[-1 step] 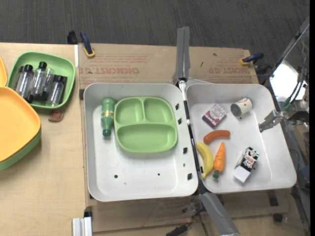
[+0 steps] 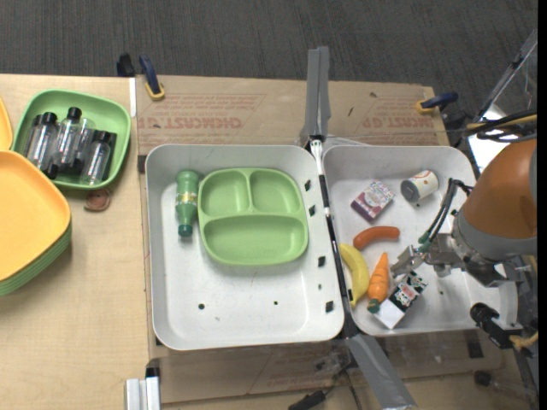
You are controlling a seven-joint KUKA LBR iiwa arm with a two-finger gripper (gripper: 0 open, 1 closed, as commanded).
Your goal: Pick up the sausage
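Two white bins sit side by side on a cardboard-covered bench [image 2: 256, 114], with dark grey carpet [image 2: 256, 15] running behind it. In the right bin [image 2: 444, 310], the sausage [image 2: 376, 237] lies free near the centre, with the gripper [image 2: 413, 260] low at its 4 o'clock, close by but apart from it. The fingers are small and blurred against the bin floor, so whether they are spread or pressed together cannot be told. Much of the arm [image 2: 504, 203] is cut off at the frame's right edge, its orange band looming over the bin's corner.

At the sausage's 7 o'clock lie a banana [image 2: 355, 267] and a carrot [image 2: 378, 278] side by side; a small printed carton [image 2: 400, 301] sits at the carrot's 4 o'clock, partly under the gripper. A purple packet [image 2: 373, 199] rests at the sausage's 12 o'clock and a tipped cup [image 2: 419, 185] at its 1 o'clock.

The left bin [image 2: 248, 314] holds a green divided plate [image 2: 253, 215] and, at its 9 o'clock, a green bottle [image 2: 186, 202]. Beyond that bin, at 9 o'clock, a green tray of small bottles [image 2: 72, 140] stands on the wooden table, beside stacked orange plates [image 2: 30, 220] cropped by the frame's left edge.
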